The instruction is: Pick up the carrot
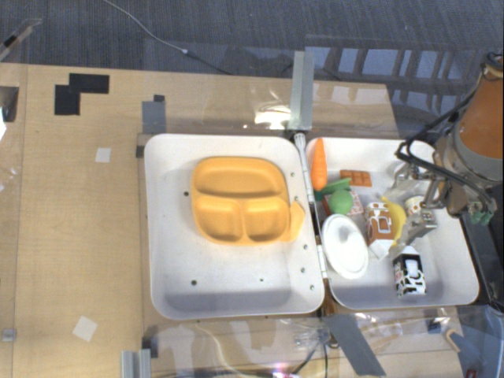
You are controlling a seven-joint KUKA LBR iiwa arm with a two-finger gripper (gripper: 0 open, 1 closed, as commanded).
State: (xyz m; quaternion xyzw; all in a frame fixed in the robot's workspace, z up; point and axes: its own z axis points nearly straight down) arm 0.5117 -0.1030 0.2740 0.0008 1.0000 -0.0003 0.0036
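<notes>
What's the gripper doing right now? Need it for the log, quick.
Gripper: over the right bin, away from the carrot; open or shut cannot be told.

two bins [157, 211], one carrot [318, 164], one tray [240, 199]

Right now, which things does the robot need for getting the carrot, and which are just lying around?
Needed: carrot, gripper.

Lying around: yellow divided tray, white bowl, green toy, black-and-white cow carton, banana.
</notes>
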